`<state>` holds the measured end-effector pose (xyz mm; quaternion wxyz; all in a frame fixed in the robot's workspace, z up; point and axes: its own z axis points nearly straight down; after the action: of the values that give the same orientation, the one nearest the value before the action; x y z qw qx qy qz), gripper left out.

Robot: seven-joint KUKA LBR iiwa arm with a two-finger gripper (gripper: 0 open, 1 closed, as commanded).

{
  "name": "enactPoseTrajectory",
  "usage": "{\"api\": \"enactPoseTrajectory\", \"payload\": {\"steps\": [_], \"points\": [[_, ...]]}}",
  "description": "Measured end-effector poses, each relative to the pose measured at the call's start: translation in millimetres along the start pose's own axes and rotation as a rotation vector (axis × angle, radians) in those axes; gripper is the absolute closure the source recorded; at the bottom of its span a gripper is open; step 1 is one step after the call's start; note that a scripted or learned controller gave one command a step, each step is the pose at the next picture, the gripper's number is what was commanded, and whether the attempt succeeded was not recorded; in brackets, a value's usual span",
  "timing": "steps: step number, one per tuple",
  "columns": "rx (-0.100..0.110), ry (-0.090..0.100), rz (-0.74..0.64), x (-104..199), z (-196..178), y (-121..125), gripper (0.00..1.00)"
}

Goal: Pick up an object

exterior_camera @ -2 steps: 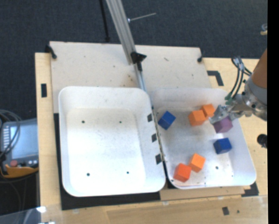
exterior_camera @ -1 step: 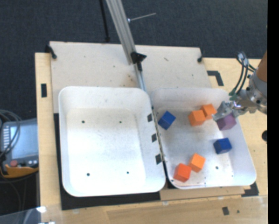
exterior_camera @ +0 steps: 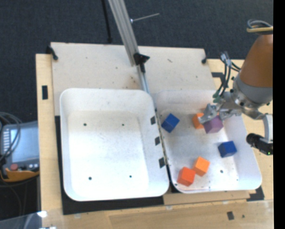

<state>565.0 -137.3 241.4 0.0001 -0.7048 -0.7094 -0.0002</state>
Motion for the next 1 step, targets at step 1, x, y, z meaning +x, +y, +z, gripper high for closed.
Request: {"api": "enactPoseTrajectory", "payload": {"steps": [1], "points": [[0.001,0.001,0.0,54.3,10.8,1.2,1.0]]}}
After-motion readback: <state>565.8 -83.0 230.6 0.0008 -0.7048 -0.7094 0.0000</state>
